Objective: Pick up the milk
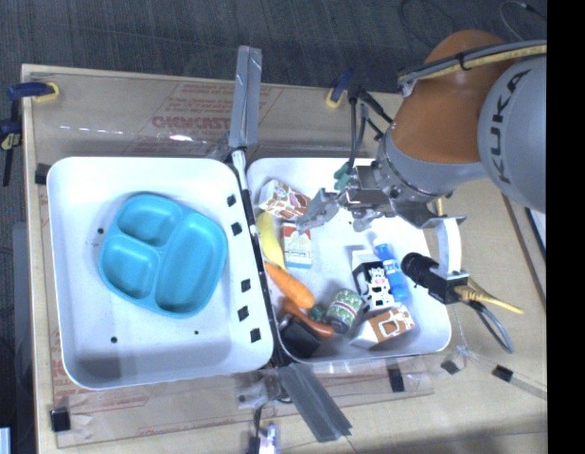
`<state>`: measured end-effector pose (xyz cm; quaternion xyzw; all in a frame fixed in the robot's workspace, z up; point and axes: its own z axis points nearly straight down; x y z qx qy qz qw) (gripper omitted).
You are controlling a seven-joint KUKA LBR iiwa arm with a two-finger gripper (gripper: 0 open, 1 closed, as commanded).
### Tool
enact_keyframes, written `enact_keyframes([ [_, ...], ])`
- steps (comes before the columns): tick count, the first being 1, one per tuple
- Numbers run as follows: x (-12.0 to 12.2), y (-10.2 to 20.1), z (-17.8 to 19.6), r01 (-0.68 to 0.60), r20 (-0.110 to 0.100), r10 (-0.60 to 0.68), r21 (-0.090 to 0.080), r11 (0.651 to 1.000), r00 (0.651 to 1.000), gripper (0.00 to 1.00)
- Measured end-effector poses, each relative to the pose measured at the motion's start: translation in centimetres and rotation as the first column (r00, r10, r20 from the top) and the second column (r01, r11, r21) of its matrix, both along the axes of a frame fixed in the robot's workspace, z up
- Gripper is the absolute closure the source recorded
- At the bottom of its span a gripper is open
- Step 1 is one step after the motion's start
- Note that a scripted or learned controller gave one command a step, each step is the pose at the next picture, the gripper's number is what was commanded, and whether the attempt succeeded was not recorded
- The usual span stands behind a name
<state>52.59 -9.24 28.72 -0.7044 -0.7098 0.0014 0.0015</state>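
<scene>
Logging the right bin (311, 170) from my remote seat, entry by entry.

- Gripper (318, 210): over the bin's 11 o'clock part, reaching in from 3 o'clock. I cannot tell whether the pincer is released or clenched.
- Milk (374, 286): black-and-white patterned carton at the bin's 4 o'clock, well apart from the gripper, toward its 4 o'clock.
- Blue packet (391, 274): pressed against the milk at its 1 o'clock.
- Brown-and-white carton (392, 323): touching the milk at its 5 o'clock, by the bin's near wall.
- Green can (345, 308): tilted, just beside the milk at its 8 o'clock.
- Red-and-white carton (297, 247): near the gripper, at its 7 o'clock.
- Snack packet (282, 200): at the gripper's 9 o'clock, in the bin's 10 o'clock corner.
- Banana (268, 237): along the bin's 9 o'clock wall.
- Carrot (291, 288): slanting below the banana, at the bin's 7 o'clock.
- Dark item (297, 337): in the 7 o'clock corner; I cannot tell what it is.
- Left bin (75, 282): holds a blue divided plate (165, 253).
</scene>
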Motion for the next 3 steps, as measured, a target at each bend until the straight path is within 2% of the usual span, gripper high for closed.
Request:
enact_keyframes([
  [1, 1.1, -9.0, -5.6, 0.341, -0.003, -0.341, -0.002, 0.94, 0.94, 0.0],
  [2, -0.2, -11.0, -10.3, 0.177, -0.001, -0.177, 0.0, 0.984, 0.984, 0.0],
  [3, 2.7, -11.3, -19.1, 0.072, 0.011, -0.072, -0.003, 0.997, 0.997, 0.0],
])
